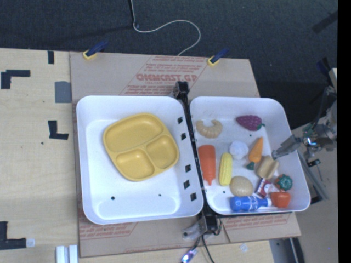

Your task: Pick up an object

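While the grey two-finger gripper [281, 149] is reaching in over the right rim of the right shallow white bin [277, 109], its dark tip is pointing toward the cluttered middle of that bin, and nothing is sitting at that tip; whether it is parted or closed is too small and blurred to tell. Just beside the tip, a tan potato-shaped toy [267, 167] is lying, with an orange plastic carrot [255, 149] leaning next to it and a small white round piece [238, 149] a little further left. Beyond those, a yellow plastic corn cob [225, 169], a long orange-red toy sausage [207, 163], a pale croissant-shaped toy [209, 128] and a purple bunch of toy grapes [249, 122] are spreading across the bin, while a blue plastic bottle [248, 203] is lying along the near wall. Across the divider, a yellow three-compartment plastic plate [141, 146] is resting in the left shallow white bin [93, 163]. By my judgement the arm is in the approach step, with no pick made yet. The next move is calling for a descent onto one item, probably the potato or carrot, with care that crowded neighbours are not blocking the grasp.
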You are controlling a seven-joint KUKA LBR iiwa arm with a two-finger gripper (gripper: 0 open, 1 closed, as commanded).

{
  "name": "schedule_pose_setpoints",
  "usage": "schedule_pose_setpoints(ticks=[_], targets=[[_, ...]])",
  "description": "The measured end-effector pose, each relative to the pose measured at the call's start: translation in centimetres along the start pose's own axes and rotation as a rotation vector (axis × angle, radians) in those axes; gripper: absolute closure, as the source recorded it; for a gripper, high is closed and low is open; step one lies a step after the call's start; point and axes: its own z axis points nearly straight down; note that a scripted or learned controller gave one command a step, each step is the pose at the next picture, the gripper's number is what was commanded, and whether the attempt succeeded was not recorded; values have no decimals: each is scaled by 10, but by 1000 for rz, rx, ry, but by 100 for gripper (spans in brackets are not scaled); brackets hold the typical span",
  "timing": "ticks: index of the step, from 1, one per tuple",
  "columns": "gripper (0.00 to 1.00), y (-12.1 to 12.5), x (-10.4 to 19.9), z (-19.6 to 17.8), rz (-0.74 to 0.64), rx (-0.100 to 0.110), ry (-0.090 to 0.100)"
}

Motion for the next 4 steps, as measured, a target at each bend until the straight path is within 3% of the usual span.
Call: schedule_pose_setpoints(ticks=[1,2,3,4], targets=[[0,-4,67,-116,-8,-13,-1],[0,-6,35,-271,1,-21,-9],[100,-5,37,-271,0,-3,-4],[100,-6,-4,-164,5,8,1]])
